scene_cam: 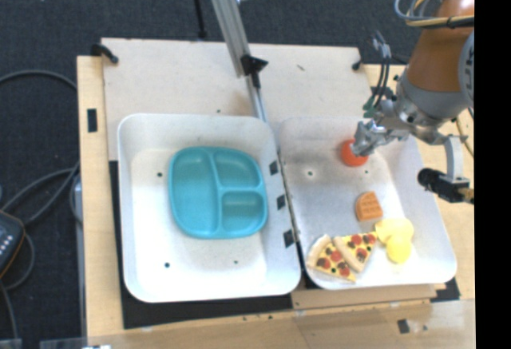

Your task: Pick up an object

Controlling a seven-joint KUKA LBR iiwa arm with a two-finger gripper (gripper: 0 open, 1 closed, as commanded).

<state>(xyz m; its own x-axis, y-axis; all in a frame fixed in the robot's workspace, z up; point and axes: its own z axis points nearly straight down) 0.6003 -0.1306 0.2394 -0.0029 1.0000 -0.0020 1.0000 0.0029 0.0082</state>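
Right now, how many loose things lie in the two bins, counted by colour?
Turquoise: 1, the divided plate
Red-orange: 1, the round piece at the tool
Orange: 1, the waffle
Yellow: 1, the lumpy piece
Multicoloured: 2, the pizza slices
Total: 6

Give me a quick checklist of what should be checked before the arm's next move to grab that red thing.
1. Gripper over the red object: ok, right above it.
2. Object between the jaws: cannot tell, gripper hides it.
3. Jaws open or shut: cannot tell.
4. Neighbours clear: ok, orange biscuit, yellow pieces and pizza slices lie apart, nearer the front.
5. Room from the bin wall: ok, object sits inside the right bin.
6. Blue tray out of the way: ok, left bin.
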